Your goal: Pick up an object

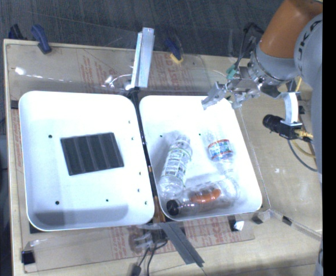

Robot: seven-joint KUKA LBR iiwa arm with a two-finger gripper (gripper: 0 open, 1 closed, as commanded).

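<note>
**Gripper poised over the right bin's far corner**

Gripper (218, 96) is seen above the far right corner of the right bin (245, 154), with nothing caught between its fingers; how far they are parted cannot be told. The arm (286, 33) is cut off at the frame's right. Three clear bottles lie in that bin: a tall bottle (175, 164), a small bottle (220, 151), and a black-capped bottle (202, 197) along the near wall, its outline hard to trace. A dark ribbed mat (92, 153) rests in the left bin (35, 154).
</note>
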